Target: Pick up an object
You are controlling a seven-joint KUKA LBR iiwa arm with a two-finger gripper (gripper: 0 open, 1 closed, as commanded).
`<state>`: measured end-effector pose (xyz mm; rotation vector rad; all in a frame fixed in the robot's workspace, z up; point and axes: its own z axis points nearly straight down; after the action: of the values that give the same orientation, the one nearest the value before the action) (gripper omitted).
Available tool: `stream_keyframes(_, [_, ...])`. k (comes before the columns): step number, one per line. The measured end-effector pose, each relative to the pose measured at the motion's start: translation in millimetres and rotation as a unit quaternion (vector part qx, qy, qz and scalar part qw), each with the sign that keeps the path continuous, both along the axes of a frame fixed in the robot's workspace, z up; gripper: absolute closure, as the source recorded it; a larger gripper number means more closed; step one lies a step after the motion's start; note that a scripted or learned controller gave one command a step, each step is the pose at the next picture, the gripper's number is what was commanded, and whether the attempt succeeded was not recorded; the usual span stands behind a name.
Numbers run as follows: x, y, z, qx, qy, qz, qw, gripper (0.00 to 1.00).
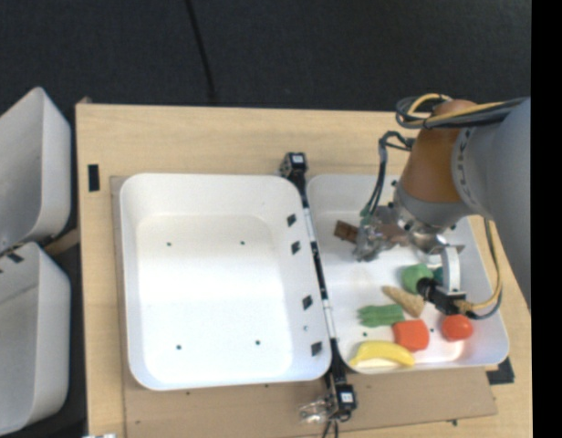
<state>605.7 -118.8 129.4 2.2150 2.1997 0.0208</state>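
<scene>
Reaching into the right bin (pixel 477 349), my gripper (pixel 365 243) sits far-left in it, near the divider, beside one brown piece (pixel 345 231); whether I grip it, I cannot tell. Near me lie two green pieces, one banana (pixel 383 356), one orange block (pixel 411 334), one red ball (pixel 457 327). Left bin (pixel 208 281) offers open floor.

End effector (pixel 365 245) low in right bin (pixel 354 192), beside brown piece (pixel 346 231).

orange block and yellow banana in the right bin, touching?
Cannot tell. In the camera view the orange block sits right against the yellow banana, with no plain gap or contact.
</scene>
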Motion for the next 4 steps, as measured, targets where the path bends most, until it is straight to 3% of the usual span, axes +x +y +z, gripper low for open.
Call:
stream_keyframes(1, [24.0,67.9,219.8,0.0019,0.000,0.008,1.0000,1.00])
stream_keyframes(2, [87.0,98.1,284.7,0.0017,0.004,0.007,1.0000,1.00])
stream_keyframes(3, [84.3,87.7,332.5,0.0015,0.008,0.006,0.9999,1.00])
stream_keyframes(4, [83.2,153.6,223.2,0.0027,0.016,0.007,0.9998,1.00])
